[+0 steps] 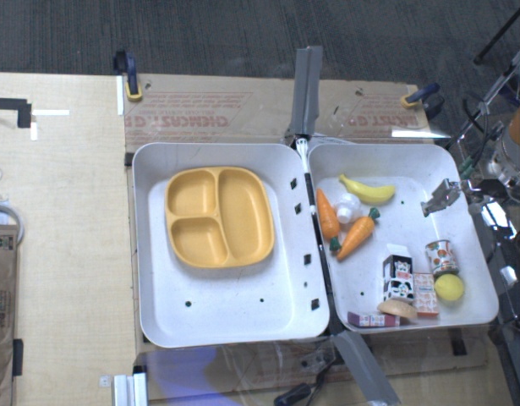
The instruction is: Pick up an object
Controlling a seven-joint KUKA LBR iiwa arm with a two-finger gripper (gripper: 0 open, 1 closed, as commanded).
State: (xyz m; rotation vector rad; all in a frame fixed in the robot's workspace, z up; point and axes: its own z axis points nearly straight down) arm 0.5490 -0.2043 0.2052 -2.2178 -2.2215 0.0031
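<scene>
Two white bins side by side on the bench.

In left bin [145, 252]: yellow three-compartment plate [219, 216], flat, toward the upper middle.

In right bin [412, 227], nothing lifted, all lying on the floor:
- Banana [368, 190] near the top, curved.
- Two carrots below it: left carrot [327, 216] close to the dividing wall, right carrot [356, 235] slanted, green tops showing.
- Small white item [347, 207] tucked between the carrots and the banana; too small to name.
- Cow-print carton [397, 279] lower down, upright.
- Small can [441, 256] to its right, with a yellow ball-like fruit [449, 288] just below the can.
- Orange-printed box [424, 294] between carton and fruit.
- Bread-like piece [398, 309] and pink bar [365, 320] along the near wall.

Gripper [441, 197] in over the right bin's right side, above the can and apart from it, well right of the banana. Nothing seen in the claw. Released or clenched: cannot tell at this size.
</scene>
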